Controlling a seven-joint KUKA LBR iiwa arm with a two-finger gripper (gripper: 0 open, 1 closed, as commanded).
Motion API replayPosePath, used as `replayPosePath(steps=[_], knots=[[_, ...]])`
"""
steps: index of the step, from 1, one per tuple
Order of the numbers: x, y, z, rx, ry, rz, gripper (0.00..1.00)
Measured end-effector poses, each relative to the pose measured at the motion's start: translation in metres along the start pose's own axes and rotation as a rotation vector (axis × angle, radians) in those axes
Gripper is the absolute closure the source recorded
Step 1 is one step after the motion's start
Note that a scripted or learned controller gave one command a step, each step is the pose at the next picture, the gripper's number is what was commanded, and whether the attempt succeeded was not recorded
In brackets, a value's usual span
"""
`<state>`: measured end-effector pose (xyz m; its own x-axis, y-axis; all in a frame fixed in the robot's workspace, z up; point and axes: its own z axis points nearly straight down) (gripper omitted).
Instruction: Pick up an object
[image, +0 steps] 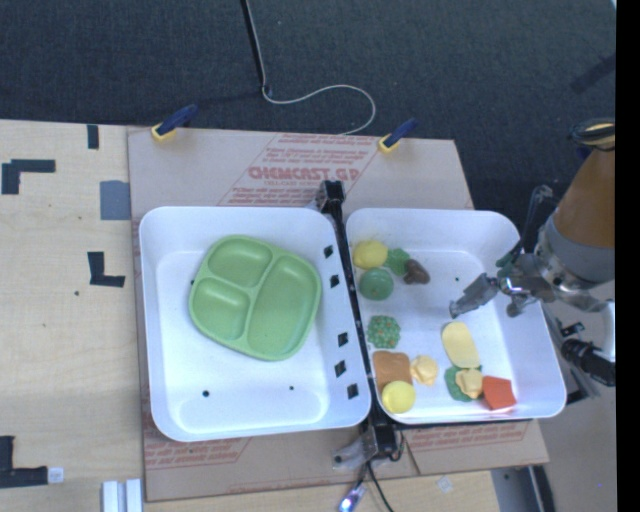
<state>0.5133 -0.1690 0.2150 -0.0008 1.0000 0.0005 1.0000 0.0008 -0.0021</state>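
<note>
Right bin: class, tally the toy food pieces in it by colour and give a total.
Yellow: 4
Green: 4
Brown: 1
Orange or red: 2
Total: 11

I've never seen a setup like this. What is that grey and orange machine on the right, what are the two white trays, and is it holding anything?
It is a robot arm, seen by one camera fixed above the bench. Its end effector, the grasping part, hangs over the right bin with nothing between its fingers. That bin holds small toy foods: a yellow lemon, a green ball, a broccoli piece, a yellow banana-like piece and an orange block. The left bin holds a green divided plate.
</note>
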Motion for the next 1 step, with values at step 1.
replayPosePath(steps=[1], knots=[[0.0007, 0.0003, -0.0099, 0.000, 0.000, -0.001, 1.00]])
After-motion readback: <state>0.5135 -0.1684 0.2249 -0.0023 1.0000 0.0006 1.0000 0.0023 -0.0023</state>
